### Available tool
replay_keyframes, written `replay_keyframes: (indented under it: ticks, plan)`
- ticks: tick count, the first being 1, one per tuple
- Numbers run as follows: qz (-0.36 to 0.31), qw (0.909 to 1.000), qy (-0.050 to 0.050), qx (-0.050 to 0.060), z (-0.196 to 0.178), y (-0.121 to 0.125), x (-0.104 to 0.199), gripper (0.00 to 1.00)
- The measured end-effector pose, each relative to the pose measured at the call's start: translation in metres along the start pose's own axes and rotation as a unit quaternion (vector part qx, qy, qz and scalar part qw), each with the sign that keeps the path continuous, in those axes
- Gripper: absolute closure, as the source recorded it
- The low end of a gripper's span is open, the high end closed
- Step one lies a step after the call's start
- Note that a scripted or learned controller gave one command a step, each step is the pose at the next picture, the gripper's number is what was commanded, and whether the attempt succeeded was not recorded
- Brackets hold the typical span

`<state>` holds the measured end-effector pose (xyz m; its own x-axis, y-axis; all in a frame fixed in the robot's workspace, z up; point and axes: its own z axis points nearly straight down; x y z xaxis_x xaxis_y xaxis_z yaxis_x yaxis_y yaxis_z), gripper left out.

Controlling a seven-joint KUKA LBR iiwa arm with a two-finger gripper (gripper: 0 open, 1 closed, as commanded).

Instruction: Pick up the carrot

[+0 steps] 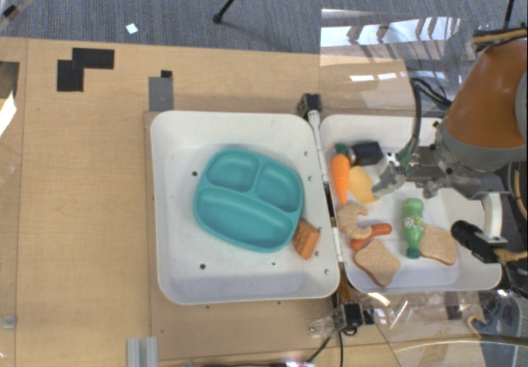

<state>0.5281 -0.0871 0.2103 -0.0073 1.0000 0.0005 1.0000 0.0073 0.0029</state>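
- Lying in the right bin (462,279), the carrot (340,179) sits close against that bin's left wall, near the upper end.
- We see its long axis running roughly along that wall: green top toward the far end, orange tip toward the near end.
- We find a pale yellow piece (360,185) just right of the carrot, touching or nearly so, and a black item (365,152) a little beyond the carrot's top.
- We see the gripper (388,180) to the right of the carrot, past the yellow piece, its metal tip slanting down toward that piece.
- We cannot tell whether its jaws are spread or pressed together, and nothing shows held between them.
- Nearer than the carrot along the same wall we see a pale shrimp-like piece (355,219); farther right stands a green bottle (412,225).
- Left of the carrot, across the wall, a teal plate (247,199) rests in the left bin (177,275).
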Motion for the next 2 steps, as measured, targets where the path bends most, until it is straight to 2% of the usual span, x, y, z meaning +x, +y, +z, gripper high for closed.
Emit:
replay_keyframes:
  ticks: [1, 2]
  plan:
    - [-0.026, 0.9997, 0.001, 0.0, 0.027, 0.058, 0.082, 0.0]
    - [-0.084, 0.9965, -0.002, 0.0, 0.058, 0.07, -0.005, 0.0]
